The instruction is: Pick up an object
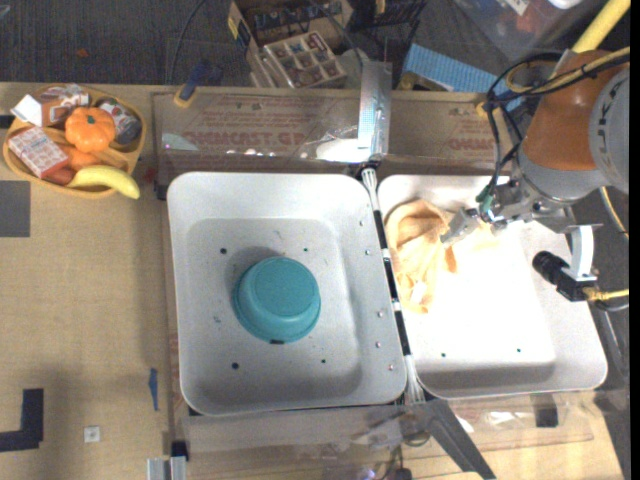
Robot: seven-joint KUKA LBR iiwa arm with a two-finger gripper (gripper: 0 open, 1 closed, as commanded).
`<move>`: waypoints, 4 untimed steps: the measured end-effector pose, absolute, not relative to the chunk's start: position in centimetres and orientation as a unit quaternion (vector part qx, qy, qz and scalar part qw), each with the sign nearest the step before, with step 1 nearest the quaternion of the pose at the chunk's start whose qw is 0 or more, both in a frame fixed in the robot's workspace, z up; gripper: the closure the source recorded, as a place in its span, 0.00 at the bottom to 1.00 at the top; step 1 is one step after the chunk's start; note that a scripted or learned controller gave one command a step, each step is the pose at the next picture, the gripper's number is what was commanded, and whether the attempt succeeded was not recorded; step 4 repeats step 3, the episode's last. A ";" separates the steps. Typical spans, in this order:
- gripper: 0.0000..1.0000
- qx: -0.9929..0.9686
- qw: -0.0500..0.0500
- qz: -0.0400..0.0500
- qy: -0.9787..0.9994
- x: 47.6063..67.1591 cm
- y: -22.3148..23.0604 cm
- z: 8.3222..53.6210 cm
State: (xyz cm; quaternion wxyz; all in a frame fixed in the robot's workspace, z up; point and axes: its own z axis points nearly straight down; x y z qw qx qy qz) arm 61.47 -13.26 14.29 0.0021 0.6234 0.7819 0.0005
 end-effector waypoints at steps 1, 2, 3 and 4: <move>0.00 0.594 0.006 0.002 0.805 62.2 -10.9 9.1; 1.00 0.594 0.008 0.004 0.804 62.4 -10.9 10.3; 1.00 0.632 0.001 0.000 0.775 66.5 -4.8 18.6; 1.00 0.632 0.001 0.000 0.775 66.5 -4.8 18.6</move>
